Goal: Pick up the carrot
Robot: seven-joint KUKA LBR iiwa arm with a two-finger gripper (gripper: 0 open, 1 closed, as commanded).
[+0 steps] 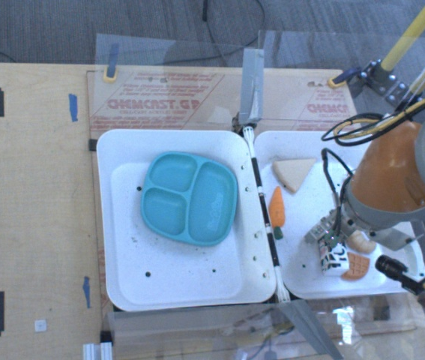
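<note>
Right bin [302, 280], shallow white plastic on the desk, holds the carrot [276, 207] at its left wall: smooth orange taper, long axis near-vertical in frame, green end lower. Claw [330, 242] hangs right of and slightly below the carrot, apart from it, over small orange and tan pieces; claw opening cannot be told.

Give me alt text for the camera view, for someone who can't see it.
An orange carrot lies in the right white bin near the divider, with the robot's tool low to its right, apart from it. A blue divided plate sits in the left bin.
</note>
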